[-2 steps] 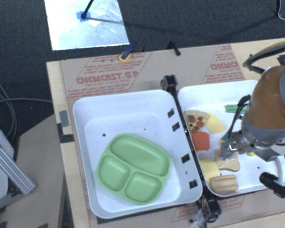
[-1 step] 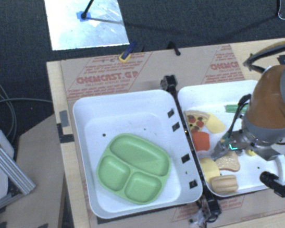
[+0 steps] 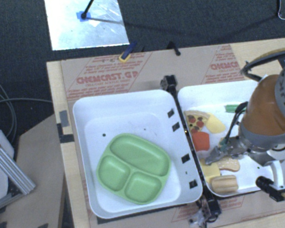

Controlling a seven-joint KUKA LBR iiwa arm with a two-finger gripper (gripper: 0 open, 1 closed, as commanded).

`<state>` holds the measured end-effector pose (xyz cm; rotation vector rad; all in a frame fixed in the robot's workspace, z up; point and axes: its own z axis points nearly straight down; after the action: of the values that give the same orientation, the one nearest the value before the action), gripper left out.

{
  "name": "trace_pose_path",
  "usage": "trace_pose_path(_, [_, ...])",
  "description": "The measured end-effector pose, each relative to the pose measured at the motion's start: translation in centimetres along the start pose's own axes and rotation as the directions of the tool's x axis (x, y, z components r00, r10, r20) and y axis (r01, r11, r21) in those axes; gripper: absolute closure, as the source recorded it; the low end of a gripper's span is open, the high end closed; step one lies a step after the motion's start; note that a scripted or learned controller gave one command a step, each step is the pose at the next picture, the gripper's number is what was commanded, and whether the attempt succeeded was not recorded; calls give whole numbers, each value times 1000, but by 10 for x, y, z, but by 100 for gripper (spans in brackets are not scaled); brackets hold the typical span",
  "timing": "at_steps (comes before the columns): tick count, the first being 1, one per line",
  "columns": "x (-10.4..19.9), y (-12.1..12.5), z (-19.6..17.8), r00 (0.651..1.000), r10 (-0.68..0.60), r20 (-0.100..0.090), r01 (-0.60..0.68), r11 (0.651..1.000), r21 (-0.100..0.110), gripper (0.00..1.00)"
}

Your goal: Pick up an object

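Orange-banded arm is low over the right bin (image 3: pixel 234 90), its claw (image 3: pixel 217 153) down among the toy food beside the red block (image 3: pixel 201 140), but whether it grips anything I cannot tell, so nothing looks lifted yet.

Green three-compartment plastic tray (image 3: pixel 133 167) lay in shallow white left bin (image 3: pixel 85 119). Shallow white right bin (image 3: pixel 218 90) held toy pizza slice (image 3: pixel 196 120) far-left, red block (image 3: pixel 201 140) just nearer, tan bread-shaped toy (image 3: pixel 223 184) at near-left corner.
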<state>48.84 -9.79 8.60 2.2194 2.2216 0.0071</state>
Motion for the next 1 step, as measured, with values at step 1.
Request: trace_pose_path(1, [1, 3, -13, 1000, -3, -1, 3, 1000, -9, 100])
